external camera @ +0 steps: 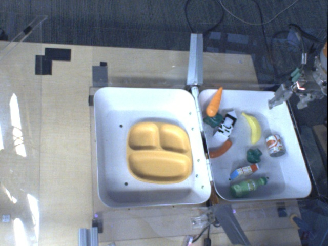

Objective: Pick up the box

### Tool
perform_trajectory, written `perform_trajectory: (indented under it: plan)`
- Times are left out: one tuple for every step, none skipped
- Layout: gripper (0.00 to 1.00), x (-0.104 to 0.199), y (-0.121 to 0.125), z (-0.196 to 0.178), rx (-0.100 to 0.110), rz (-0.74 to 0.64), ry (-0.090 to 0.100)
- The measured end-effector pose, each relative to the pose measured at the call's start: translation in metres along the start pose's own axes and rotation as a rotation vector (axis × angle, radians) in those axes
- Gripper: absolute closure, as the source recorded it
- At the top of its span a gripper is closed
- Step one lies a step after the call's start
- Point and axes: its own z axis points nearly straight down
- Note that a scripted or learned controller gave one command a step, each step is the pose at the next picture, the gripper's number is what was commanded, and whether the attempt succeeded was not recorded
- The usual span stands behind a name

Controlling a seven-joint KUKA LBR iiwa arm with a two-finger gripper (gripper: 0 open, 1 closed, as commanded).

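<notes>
The box is small, white with black markings, lying tilted in the right bin, just below the carrot, touching nothing above.

Gripper: grey metal fingers, pale silver body, small green and red marks seen near wrist.

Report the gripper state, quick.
Gripper: above the right bin's far right corner, nothing seen between its fingers; open or closed cannot be told.
</notes>
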Motion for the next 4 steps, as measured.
perform_trajectory:
  plan:
    - [0.0, 0.026, -0.07, 0.106, 0.002, -0.014, 0.001]
    - [0.0, 0.079, -0.092, 0.192, -0.008, 0.104, 0.0]
    - [1.0, 0.08, -0.09, 0.18, -0.014, 0.102, 0.001]
    - [1.0, 0.128, -0.026, 0.096, 0.001, 0.117, 0.001]
